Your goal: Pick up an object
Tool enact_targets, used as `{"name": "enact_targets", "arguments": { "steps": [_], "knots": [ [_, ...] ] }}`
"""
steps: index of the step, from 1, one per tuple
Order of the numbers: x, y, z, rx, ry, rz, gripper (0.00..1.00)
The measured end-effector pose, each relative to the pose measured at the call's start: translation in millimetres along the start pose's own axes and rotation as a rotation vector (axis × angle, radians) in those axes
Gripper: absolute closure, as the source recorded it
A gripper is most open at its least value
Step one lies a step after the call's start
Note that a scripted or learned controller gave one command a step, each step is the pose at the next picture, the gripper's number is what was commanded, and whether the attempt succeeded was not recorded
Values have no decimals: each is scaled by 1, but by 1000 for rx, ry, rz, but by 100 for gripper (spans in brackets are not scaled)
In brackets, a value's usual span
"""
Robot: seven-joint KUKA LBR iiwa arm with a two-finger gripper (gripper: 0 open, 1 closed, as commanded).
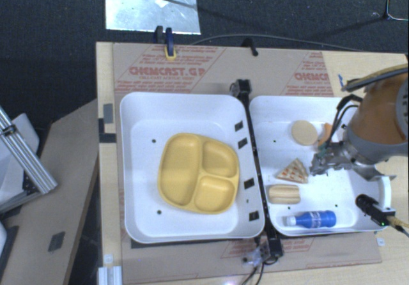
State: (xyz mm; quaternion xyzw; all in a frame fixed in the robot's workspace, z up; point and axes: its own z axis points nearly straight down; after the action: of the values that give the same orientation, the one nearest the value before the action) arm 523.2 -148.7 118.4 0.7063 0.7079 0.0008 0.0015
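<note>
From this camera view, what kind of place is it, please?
Probably a robotics lab test bench: two shallow white plastic bins on a taped board, toy food such as a triangular pizza slice, and a grey-and-orange robot arm.

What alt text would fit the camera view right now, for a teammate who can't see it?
The arm's gripper hangs over the right bin, close beside a pizza-slice toy, with a round tan piece, a bread roll and a blue bottle lying around it. The left bin holds a yellow divided plate.
</note>
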Motion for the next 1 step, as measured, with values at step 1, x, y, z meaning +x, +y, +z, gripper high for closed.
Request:
{"name": "enact_targets", "arguments": {
  "steps": [1],
  "knots": [
    [-10,6,-56,-3,-1,0,100]
  ]
}}
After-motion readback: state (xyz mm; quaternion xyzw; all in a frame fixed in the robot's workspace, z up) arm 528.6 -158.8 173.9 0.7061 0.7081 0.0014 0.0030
